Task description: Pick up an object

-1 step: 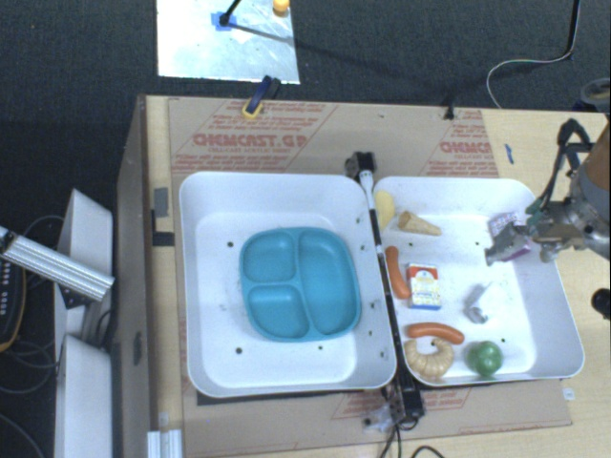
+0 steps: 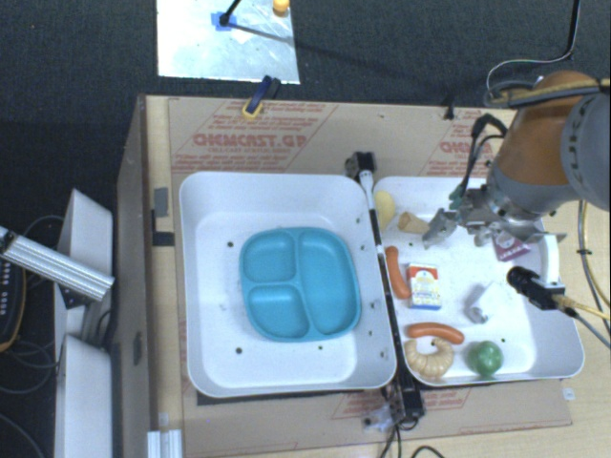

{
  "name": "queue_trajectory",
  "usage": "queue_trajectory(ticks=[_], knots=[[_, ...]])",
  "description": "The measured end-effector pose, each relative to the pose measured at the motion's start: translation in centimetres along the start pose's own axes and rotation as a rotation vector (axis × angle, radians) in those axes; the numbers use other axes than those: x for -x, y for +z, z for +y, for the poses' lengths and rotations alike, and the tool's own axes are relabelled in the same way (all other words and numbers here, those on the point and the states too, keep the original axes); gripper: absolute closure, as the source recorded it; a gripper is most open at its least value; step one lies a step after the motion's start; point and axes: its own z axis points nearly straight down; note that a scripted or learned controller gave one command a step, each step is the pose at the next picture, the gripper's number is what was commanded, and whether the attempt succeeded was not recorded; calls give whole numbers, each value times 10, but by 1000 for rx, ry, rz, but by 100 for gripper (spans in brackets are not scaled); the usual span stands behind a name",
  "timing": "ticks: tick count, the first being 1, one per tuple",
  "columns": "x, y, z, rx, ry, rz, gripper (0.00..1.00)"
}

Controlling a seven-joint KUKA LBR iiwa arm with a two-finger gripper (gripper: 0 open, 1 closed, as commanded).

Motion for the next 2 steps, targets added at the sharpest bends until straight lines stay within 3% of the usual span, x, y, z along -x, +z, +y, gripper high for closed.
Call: queue_trajectory(ticks=[1, 2], knots=[[-9, 26, 74, 3, -1, 0, 0], [19, 65, -68, 4, 3, -1, 0]])
